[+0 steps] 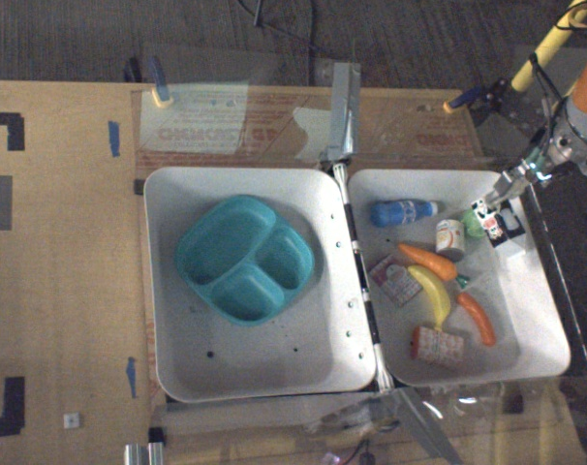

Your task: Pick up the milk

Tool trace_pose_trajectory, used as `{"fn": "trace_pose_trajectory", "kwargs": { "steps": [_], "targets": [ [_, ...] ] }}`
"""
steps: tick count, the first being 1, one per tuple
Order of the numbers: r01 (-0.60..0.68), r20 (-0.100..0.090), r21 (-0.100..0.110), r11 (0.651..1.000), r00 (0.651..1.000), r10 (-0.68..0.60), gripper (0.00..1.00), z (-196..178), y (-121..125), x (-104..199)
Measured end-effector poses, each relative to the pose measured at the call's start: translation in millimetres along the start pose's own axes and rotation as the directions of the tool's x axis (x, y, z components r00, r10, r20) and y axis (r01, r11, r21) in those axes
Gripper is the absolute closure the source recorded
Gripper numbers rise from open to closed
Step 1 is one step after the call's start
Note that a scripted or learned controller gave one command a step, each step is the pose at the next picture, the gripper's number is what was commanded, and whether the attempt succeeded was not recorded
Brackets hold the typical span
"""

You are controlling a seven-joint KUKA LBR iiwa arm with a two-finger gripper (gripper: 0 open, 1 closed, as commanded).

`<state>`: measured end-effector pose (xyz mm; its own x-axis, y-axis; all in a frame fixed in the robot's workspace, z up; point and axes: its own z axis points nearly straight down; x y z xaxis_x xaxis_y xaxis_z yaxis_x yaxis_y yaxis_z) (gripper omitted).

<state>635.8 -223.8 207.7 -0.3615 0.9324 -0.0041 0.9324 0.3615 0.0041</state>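
**Jaws:** mine, on the gripper (498,219). I cannot tell from this slant whether they are wide or narrow, and I see nothing between them. They hover over the upper right corner of the right bin (545,298).

**Step in hand:** approach; the milk is not yet taken.

**Milk** (450,235): I judge it to be the small white container lying near my tip, to its left, with a green item (472,223) between us.

**Next move calls for:** shifting left past the green item, then lowering onto the milk and clearing the carrot (427,260) just below it.

**Right bin, other contents:** blue bottle (403,211), banana (431,294), second orange piece (476,319), pinkish packet (395,281), brown block (437,344).

**Left bin** (177,356): one teal divided plate (243,258).
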Motion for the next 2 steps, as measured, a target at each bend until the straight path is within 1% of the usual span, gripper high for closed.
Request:
{"fn": "trace_pose_trajectory", "kwargs": {
  "steps": [1, 2],
  "targets": [
    [0.069, 0.001, -0.001, 0.998, 0.998, -0.069, 1.00, -48, 30, -12],
    [0.071, 0.007, -0.005, 0.997, 0.997, -0.071, 1.00, -60, 31, -12]
  ]
}}
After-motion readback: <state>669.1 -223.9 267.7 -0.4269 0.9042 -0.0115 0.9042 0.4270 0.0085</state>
